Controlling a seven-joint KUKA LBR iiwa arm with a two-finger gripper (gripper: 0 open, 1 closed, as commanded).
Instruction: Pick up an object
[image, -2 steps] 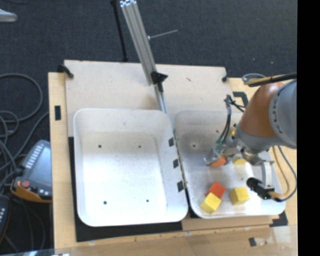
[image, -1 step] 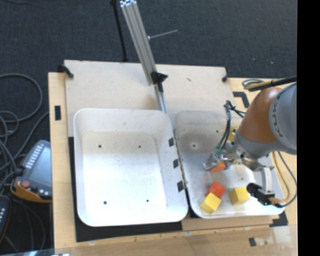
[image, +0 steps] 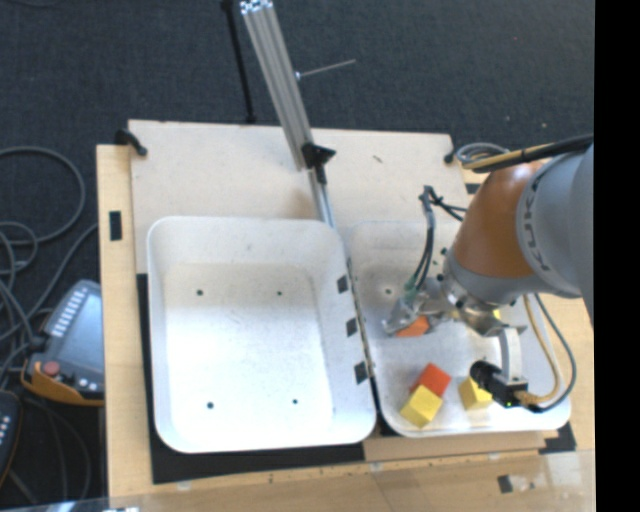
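**K:** Objects, status? Which bin?

**M:** All in the right shallow white bin (image: 395, 262). Small orange piece (image: 412, 327) sits mid-bin, right at the gripper (image: 405, 318). Orange-red block (image: 434, 379) lies nearer the front edge, yellow cube (image: 422, 406) touching it on the front-left side. Second small yellow block (image: 474, 392) is just right of those two, beside a black fitting on the arm's cabling.

**K:** Gripper state?

**M:** Can't tell. The tip is small and blurred, and the grey arm with the orange band (image: 505, 235) covers much of that area. The orange piece is touching or just under the tip; I can't confirm it is held.

**K:** Left side?

**M:** Left shallow white bin (image: 165, 300) lies against the right one, with a few dark specks on its floor. A slanted aluminium rail (image: 280, 85) runs down from the top to the seam between the bins. Both bins rest on the light wooden bench (image: 220, 160).
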